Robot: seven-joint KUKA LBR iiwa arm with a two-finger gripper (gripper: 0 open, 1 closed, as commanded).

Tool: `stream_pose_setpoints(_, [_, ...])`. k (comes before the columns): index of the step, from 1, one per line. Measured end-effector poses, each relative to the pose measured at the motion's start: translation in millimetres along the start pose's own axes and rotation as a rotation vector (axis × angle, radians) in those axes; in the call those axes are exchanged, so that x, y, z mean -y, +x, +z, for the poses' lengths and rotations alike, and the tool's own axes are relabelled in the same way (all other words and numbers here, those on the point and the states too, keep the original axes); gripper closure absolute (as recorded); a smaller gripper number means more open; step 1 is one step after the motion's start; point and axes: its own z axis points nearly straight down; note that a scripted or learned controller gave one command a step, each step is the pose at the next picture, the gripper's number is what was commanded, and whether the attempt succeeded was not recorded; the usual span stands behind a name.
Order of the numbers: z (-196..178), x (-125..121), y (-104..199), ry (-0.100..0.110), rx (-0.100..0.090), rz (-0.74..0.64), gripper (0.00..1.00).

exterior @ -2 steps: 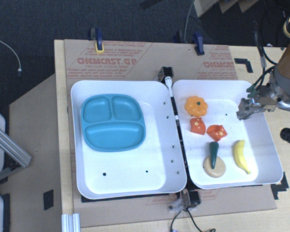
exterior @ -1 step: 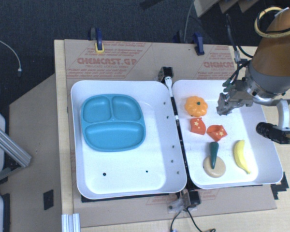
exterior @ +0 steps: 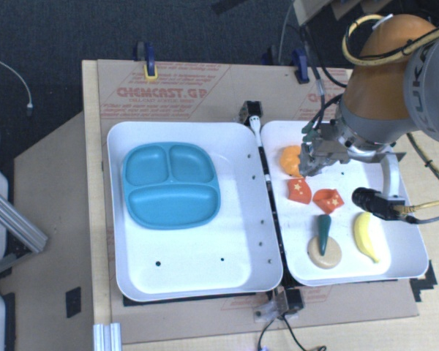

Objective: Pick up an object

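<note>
Claw [exterior: 312, 161] of the grey arm hangs low over the upper left of the right bin [exterior: 399, 262], just beside a rounded orange lump [exterior: 290, 159]; whether it stands wide or narrow cannot be told. From left: a smooth blue plate [exterior: 172, 185] with three rounded wells lies in the left bin [exterior: 205, 269], a shallow tray of glossy white plastic. The matching right bin holds the lump, an angular red block [exterior: 299, 190] flecked pale, a second red block [exterior: 328, 199] just beside it, a dark teal cone [exterior: 323, 229] resting on a flat tan disc [exterior: 326, 255], and a curved yellow banana [exterior: 366, 237] farthest right.
</note>
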Motion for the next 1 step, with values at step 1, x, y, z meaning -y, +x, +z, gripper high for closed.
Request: stream_pose_setpoints(1, [-7.9,-1.3,54.6,-0.005,0.002,0.001,1.0])
